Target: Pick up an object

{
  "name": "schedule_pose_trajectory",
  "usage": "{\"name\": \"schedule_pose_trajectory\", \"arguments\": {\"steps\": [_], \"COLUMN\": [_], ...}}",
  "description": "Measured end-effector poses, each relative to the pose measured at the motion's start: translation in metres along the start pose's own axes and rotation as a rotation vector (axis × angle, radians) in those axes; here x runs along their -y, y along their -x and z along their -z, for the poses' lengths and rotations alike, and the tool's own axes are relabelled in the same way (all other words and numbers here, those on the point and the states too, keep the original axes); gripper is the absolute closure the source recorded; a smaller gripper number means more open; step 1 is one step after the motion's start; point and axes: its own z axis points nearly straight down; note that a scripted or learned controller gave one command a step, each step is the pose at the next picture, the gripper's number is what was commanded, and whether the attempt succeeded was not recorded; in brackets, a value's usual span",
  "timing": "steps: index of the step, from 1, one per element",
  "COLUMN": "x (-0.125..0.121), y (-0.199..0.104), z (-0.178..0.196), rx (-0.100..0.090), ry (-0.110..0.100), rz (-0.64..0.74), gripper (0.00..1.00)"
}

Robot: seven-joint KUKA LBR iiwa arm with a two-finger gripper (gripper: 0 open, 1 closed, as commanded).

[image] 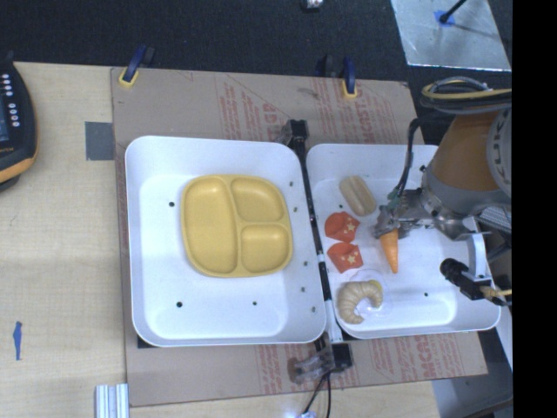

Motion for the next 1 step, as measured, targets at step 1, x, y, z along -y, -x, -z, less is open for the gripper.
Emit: {"name": "schedule_pose_trajectory", "arguments": {"steps": [1], "x": [-0.0054], "y": [-0.0898], "z": [0.0953], "rx": [-0.004], "ry": [0.012], "rz": [0.010], "gripper": [1.00]}}
